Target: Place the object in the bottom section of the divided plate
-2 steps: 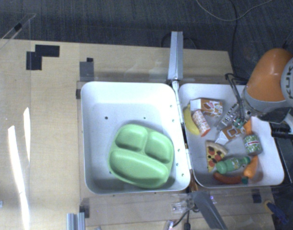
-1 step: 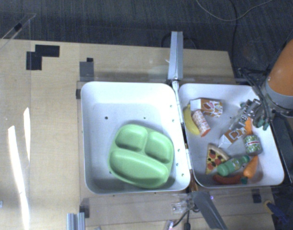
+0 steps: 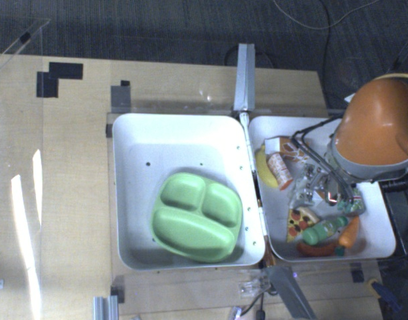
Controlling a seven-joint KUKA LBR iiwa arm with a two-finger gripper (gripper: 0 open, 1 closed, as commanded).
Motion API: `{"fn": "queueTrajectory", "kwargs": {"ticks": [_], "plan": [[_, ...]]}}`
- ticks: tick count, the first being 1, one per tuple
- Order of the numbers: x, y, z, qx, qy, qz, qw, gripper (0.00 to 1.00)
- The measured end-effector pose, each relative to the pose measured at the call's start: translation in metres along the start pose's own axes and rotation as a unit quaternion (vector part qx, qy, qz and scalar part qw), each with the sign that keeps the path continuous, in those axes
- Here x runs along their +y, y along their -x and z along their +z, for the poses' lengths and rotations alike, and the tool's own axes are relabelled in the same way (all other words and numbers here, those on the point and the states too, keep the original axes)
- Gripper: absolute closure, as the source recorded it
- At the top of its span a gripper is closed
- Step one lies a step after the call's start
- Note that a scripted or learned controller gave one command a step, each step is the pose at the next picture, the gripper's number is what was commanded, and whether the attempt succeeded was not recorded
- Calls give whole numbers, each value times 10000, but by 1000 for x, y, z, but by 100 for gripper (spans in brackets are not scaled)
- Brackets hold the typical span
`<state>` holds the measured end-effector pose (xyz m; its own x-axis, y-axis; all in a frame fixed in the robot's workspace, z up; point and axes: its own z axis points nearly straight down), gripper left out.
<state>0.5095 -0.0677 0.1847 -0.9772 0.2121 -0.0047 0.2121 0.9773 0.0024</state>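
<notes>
The tool [image 3: 317, 191], its state impossible to tell, hangs over small toy foods [image 3: 322, 235] judged light, rigid, slippery; grip across the narrow middle.

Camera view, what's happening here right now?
A grey and orange arm is reaching down into the right bin, over a heap of toy food: a banana, a carrot, a pizza slice and more. The green plate lies in the left bin with nothing in its sections yet. I can't tell whether the claw has anything.
</notes>
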Motion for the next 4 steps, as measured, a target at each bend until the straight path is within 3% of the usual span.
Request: {"fn": "queueTrajectory", "kwargs": {"ticks": [1,2,3,4], "plan": [[-73,12,87,-107,-1,-228,9997,100],[3,28,-2,-27,1,-1313,9913,100],[70,-16,-35,-21,5,-1982,9802,100],[23,-16,-1,-14,-1,-1968,9804,100]]}}
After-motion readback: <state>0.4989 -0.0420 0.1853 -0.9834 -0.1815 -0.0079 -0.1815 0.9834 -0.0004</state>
